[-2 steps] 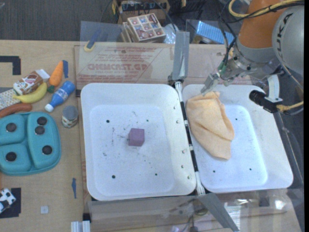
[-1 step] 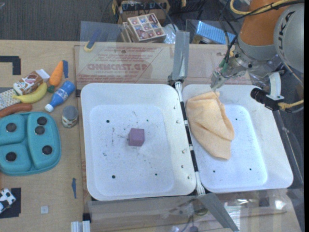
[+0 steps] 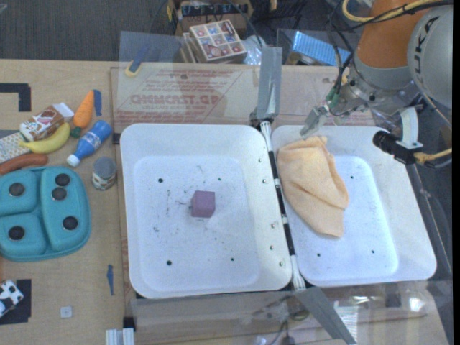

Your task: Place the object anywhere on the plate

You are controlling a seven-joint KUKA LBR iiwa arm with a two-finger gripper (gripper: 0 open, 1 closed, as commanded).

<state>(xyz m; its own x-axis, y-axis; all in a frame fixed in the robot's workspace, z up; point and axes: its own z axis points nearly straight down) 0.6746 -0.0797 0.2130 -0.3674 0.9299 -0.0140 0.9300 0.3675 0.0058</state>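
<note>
- Near left, off the bins: teal tray (image 3: 39,214), moulded plastic with round-cornered wells that had dark dots in them. It lay flat on the wooden bench (image 3: 72,77).
- Left bin (image 3: 140,149): shallow, white, rounded corners, floor scuffed with dark flecks.
- The cube (image 3: 203,204) sat near the middle of the left bin. Small, purple-grey, matte, blunt-edged; it looked soft, perhaps foam. No long axis to speak of, so approach angle should matter little.
- Right bin (image 3: 402,264): same make, touching the left bin along the centre seam.
- The cloth (image 3: 313,184) lay in the left half of the right bin. Pale orange, limp, creased, folded into a long wedge. Its long axis ran from far to near, widest at the far end.
- No plate could be identified with certainty.
- Farther left on the bench: can (image 3: 104,172), bottle (image 3: 90,142), banana (image 3: 44,144), carrot (image 3: 85,109).
- The gripper (image 3: 313,123) hung over the far edge of the right bin, just beyond the far end of the cloth. Nothing showed between the fingers; whether they were apart or closed could not be told.
- Key relation: cube lay left and nearer from the gripper, well apart, across the seam. Cloth lay just near of the gripper.
</note>
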